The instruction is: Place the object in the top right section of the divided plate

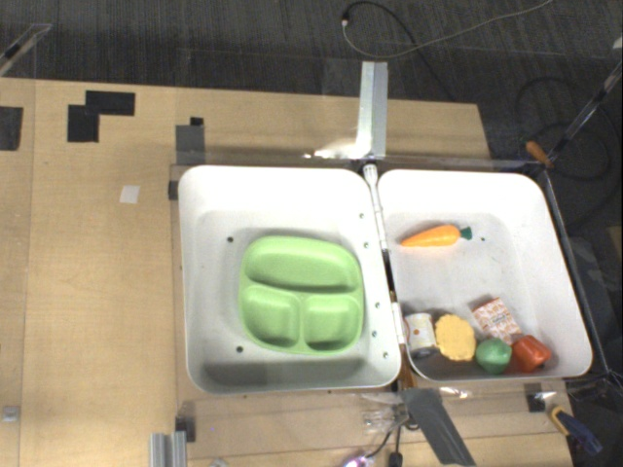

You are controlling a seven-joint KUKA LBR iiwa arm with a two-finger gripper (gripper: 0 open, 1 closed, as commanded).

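Looking down on a wooden table (88, 290) that carries two shallow white bins side by side. The left bin (195, 261) holds a green divided plate (300, 292), sitting flat near its middle. The plate has one long section across its far side and two smaller sections side by side along its near side.

The right bin (576, 305) holds the loose things. An orange toy carrot (433, 236) with a green stub lies on its side, alone, towards the far side of the bin. Crowded along the near wall are a small can (420, 331), a round yellow piece (455, 338), a green piece (494, 355), a red piece (529, 353) and a small printed packet (492, 315), most of them touching a neighbour.

I cannot tell whether my jaws are open or closed.

The task does not name its object. I judge the carrot the easiest pick, since it has free space all round. It is probably light, stiff plastic and rather smooth, so it may roll or slip. I would close across its thick middle, square to its length, not on the tapering tip.
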